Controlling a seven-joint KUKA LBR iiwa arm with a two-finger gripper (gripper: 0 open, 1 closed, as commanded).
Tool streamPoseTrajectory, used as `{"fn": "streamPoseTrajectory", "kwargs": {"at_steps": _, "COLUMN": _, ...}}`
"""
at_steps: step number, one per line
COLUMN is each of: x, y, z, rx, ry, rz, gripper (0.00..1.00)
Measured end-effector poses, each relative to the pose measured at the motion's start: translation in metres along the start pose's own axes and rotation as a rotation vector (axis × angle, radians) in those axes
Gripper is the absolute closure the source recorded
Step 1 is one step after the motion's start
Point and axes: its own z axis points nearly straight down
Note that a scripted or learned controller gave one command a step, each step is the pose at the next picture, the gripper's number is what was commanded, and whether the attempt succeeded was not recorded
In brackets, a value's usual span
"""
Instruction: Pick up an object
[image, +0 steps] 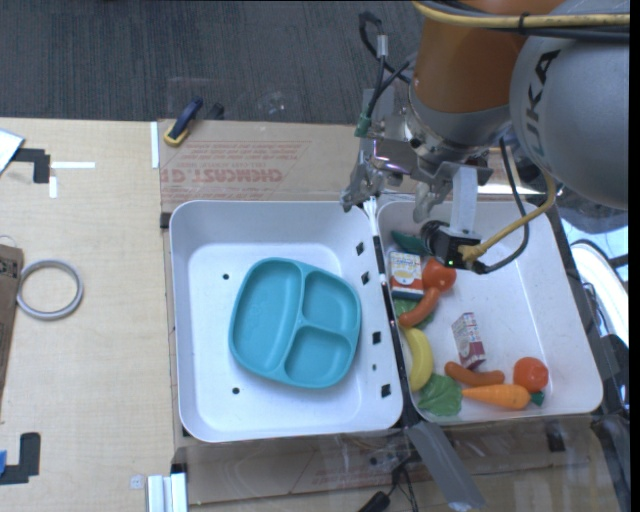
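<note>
My gripper (396, 203) hangs over the far left corner of the right bin (570, 300), just above its contents. Below it lie a green item (406, 241), a small white and yellow carton (403, 270), a red pepper (438, 278) and an orange chili (419, 309). Nearer the front are a banana (418, 358), a green leaf (440, 396), a red and white packet (468, 340), a sausage (475, 376), a carrot (497, 397) and an orange ball (531, 373). Nothing shows in the gripper's grasp.
A blue divided plate (297, 322) lies in the left bin (195, 300). A roll of tape (48, 288) rests on the bench at the left. A blue and yellow tool (185, 120) lies on the cardboard behind the bins.
</note>
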Motion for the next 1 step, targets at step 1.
{"fn": "streamPoseTrajectory", "kwargs": {"at_steps": 1, "x": 0.0402, "y": 0.0284, "z": -0.0064, "rx": -0.002, "ry": 0.000, "rz": -0.161, "gripper": 0.00}}
